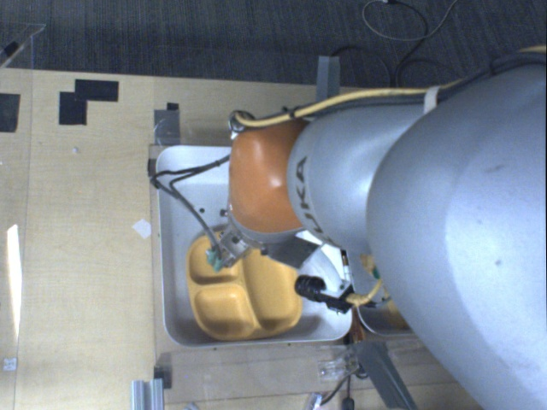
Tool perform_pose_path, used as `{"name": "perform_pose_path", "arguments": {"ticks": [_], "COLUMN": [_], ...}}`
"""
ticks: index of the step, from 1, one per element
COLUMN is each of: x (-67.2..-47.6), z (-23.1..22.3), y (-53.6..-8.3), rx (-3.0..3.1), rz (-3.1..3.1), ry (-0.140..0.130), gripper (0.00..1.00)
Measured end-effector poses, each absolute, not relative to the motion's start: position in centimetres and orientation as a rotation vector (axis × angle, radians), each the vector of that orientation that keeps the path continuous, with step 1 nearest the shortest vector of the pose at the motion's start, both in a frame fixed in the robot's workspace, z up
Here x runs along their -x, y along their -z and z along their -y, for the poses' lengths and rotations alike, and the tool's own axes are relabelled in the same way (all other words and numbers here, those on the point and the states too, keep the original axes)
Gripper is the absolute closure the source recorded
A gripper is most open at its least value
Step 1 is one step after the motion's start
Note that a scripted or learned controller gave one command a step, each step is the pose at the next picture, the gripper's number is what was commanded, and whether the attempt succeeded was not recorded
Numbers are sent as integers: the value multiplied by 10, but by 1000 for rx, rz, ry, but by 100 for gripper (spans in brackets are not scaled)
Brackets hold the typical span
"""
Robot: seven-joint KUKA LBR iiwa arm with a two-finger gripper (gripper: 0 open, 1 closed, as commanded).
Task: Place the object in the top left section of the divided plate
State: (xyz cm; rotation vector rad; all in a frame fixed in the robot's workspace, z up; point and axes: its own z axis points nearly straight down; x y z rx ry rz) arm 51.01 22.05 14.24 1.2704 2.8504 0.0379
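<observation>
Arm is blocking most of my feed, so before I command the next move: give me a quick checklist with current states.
1. Divided plate lies inside the white bin: ok.
2. Gripper is above the plate's top left section: ok.
3. Object seen between the fingers: cannot tell, the wrist hides them.
4. Object already resting in the top left section: cannot tell.
5. Plate's lower sections visible and bare: ok.
6. Black cable drapes over the bin, near the gripper: not ok, snag risk.

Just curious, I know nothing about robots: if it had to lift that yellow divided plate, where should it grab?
Probably the raised outer rim of the plate at its near-left edge, coming straight down from above: the plate lies flat in the bin, and that edge is clear of the arm.
</observation>
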Motion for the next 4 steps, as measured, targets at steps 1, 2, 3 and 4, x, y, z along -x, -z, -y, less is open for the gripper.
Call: {"name": "perform_pose_path", "arguments": {"ticks": [1, 2, 3, 4], "x": [-510, -512, -512, -514], "z": [-220, -220, -221, -220], "y": [-142, -154, -153, -165], "rx": [-1270, -1273, -1272, -1275], "rz": [-2851, -2846, -2847, -2842], "ry": [-38, -45, -44, -51], "gripper": [0, 100, 0, 100]}}
